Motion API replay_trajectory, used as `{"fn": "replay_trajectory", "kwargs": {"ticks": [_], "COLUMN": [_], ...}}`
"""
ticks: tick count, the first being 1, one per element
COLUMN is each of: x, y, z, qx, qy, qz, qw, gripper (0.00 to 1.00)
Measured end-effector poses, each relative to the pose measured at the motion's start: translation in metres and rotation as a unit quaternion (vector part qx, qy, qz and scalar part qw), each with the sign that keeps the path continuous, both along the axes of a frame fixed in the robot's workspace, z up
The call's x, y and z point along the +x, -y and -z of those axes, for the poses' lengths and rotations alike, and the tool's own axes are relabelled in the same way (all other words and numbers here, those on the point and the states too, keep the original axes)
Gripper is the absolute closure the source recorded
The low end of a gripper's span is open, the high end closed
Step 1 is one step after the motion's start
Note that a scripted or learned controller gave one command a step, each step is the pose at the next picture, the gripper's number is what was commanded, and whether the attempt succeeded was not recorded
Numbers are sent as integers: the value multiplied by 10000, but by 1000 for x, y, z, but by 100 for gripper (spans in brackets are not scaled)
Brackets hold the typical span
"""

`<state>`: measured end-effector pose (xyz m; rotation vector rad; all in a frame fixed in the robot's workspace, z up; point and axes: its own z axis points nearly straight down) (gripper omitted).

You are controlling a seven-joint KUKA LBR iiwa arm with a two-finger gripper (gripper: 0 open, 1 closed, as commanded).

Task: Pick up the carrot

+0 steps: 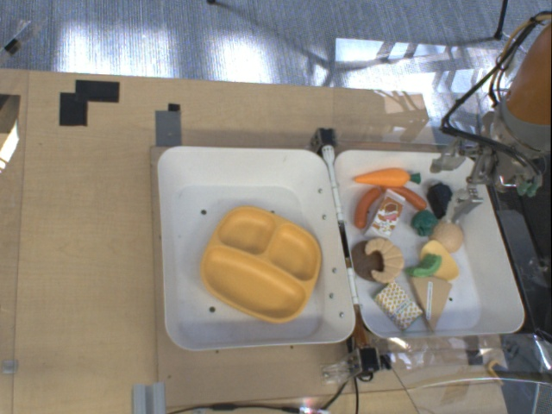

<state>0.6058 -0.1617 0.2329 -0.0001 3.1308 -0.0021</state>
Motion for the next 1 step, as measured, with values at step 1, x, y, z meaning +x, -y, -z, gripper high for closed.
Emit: {"fn": "replay_trajectory", "kwargs": {"ticks": [1], "x": [22], "y": [18], "z": [107], "qx": [13], "qy": [-49], "qz": [-19], "qw": [10000], "gripper": [0]}}
